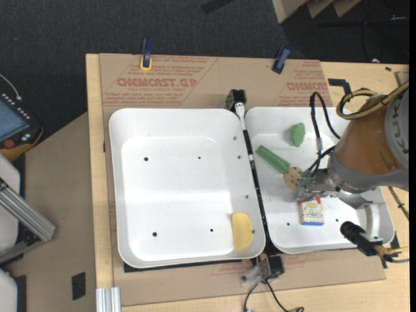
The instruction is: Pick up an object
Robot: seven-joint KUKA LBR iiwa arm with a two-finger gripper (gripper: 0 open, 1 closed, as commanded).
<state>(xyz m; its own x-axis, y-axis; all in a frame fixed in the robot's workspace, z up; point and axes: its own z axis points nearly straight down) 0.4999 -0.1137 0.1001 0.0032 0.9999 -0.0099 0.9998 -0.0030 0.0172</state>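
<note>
My gripper (305,188) hangs low over the middle of the right bin (276,233), under the orange band of the arm. Just left of it lies a small tan block with dark dots (293,175), touching or nearly touching the gripper. Right below the gripper lies a small white, red and blue packet (312,212). A green stick (272,159) slants up and to the left from the tan block. Near the bin's back lies a small green lump (298,134). A yellow oblong piece (242,229) rests in the front right corner of the left bin (169,194).
The arm's body covers the right side of the right bin. Black cables loop above the wrist. A black ridge (250,164) runs between the two bins. Blue clamps (146,52) hold the cardboard at the back edge.
</note>
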